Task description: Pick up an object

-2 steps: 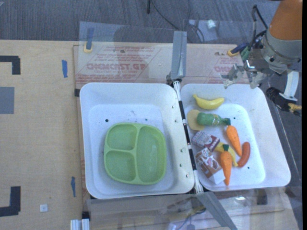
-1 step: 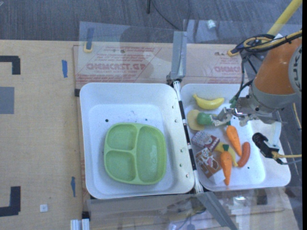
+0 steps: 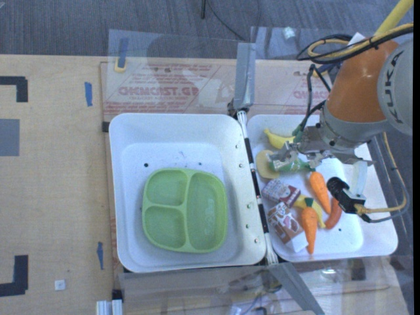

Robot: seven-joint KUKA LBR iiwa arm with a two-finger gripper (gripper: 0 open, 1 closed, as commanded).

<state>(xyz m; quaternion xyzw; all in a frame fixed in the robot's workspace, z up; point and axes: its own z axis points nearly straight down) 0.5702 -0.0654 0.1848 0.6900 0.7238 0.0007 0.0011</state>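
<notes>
The table on the left showed bare wood with a few tape marks. Next came the left bin, with a green divided plate lying flat on its floor.

Everything worth picking lay in the right bin, crowded toward its left wall. There was a yellow banana at the far end and a pale yellow-green piece just nearer than it. Then came two small printed boxes, with two carrots beside them and a reddish piece close by.

The tool hung low over the far part of that heap, just beside the banana and next to the yellow-green piece. From where I stood I could not tell whether it was wide or narrow, nor whether it held anything. The grey-and-orange arm reached in behind it from the right.

The crowding worried me. With things packed that close, a grasp could catch two at once, or pinch only an edge that slips free on the lift. The banana looked smooth and curved, so I judged it could squirt sideways under pressure. The bin wall stood near on the left and could block a clean approach. A lift could also drag a neighbour along.
</notes>
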